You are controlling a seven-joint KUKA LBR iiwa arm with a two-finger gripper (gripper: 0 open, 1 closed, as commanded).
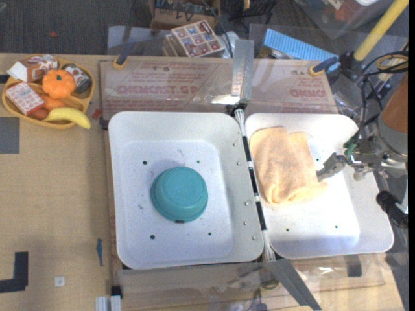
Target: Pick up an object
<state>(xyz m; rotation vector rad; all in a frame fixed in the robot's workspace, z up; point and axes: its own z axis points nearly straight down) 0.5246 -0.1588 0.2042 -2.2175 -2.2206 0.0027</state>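
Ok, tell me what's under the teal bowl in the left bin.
The teal bowl sits upside down on the left bin floor. White bin floor with small dark holes surrounds it; anything beneath the bowl is covered.

Crumpled yellow towel [283, 164] — right bin

My bench is a light tan wooden surface [52, 199], evenly lit from above. At 10 o'clock sits a shallow yellow dish of toy food [45, 96]: an orange pumpkin [58, 83], a yellow banana [70, 116], small printed boxes. Behind the bins, at 12 o'clock, lie flat brown cardboard sheets with red lettering [168, 86]. Beyond them is dark grey floor [65, 11] with a patterned box [193, 39], a blue corrugated pad [295, 45] and a yellow pole [388, 15] at 1 o'clock. Black tape marks [18, 271] sit at 8 o'clock.
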